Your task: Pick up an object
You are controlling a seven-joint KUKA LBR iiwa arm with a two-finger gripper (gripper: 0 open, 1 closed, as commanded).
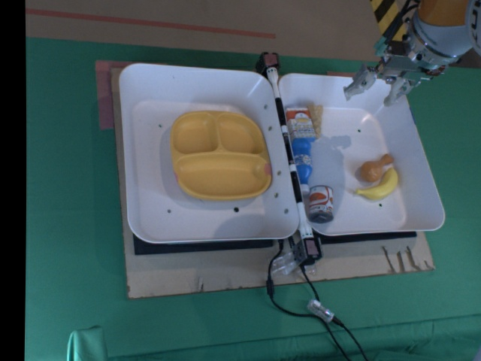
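jaws (379,83): spread open, empty, above right bin (421,179) corner
risk: banana (380,186) and chicken leg (373,168) touch; a grab could nudge both

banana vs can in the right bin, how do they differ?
The banana is yellow and curved; the can is a red-and-white cylinder. The banana lies mid-bin, against a brown toy; the can sits by the divider between the bins, below a blue bottle. Both are in the right bin.
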